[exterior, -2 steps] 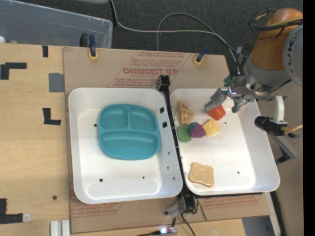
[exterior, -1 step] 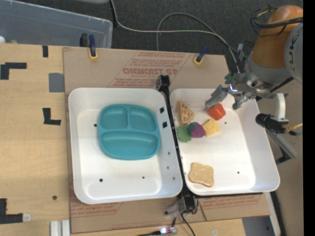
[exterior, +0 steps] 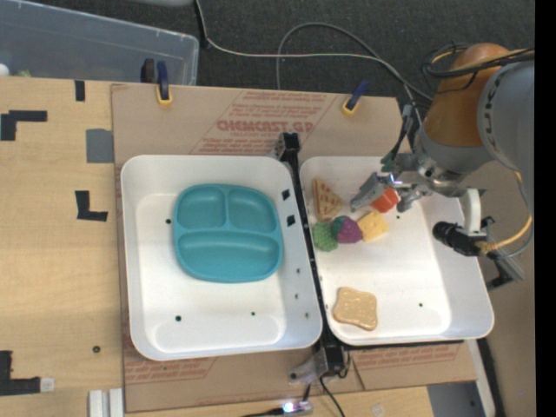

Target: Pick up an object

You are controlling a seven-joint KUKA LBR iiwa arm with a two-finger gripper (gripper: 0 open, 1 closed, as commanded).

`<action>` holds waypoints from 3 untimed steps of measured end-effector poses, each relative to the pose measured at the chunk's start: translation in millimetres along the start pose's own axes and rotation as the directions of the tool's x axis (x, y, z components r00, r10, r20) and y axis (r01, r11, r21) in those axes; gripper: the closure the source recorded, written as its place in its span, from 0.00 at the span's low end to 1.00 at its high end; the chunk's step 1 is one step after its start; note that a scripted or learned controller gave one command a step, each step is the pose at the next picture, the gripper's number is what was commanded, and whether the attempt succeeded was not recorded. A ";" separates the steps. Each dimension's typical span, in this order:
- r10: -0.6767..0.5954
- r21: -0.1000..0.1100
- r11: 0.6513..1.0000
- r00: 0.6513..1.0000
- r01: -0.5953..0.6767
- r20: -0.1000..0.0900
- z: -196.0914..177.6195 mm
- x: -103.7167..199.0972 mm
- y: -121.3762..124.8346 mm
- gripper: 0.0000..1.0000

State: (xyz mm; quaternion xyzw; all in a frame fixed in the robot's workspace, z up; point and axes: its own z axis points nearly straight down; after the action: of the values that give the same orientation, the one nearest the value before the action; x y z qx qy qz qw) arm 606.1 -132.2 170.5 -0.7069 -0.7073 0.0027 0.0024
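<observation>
1. Camera view: the tool is low in the right bin, fingers spread around an orange toy piece, not yet clamped.
2. Step: grasp approach, judged.
3. Next: close squarely on it; yellow piece lies just beside.

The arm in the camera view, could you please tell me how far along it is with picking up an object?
Done: the hand is down in the right bin, right at an orange piece. In hand: nothing clearly gripped or lifted yet. Left: securing and raising one item; the bread slice, the waffle piece and the purple piece lie untouched.
</observation>
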 end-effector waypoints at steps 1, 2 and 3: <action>-0.001 -0.001 1.000 1.000 0.001 -0.001 63.2 4.2 -5.5 0.00; 0.000 -0.010 1.000 1.000 0.000 0.004 82.3 2.9 -3.5 0.00; -0.001 -0.016 1.000 1.000 0.001 0.005 70.7 3.4 -2.3 1.00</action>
State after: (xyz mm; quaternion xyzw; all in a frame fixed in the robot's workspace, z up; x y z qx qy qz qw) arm 603.2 -128.8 99.8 -0.7065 -0.7077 -0.0012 -0.0049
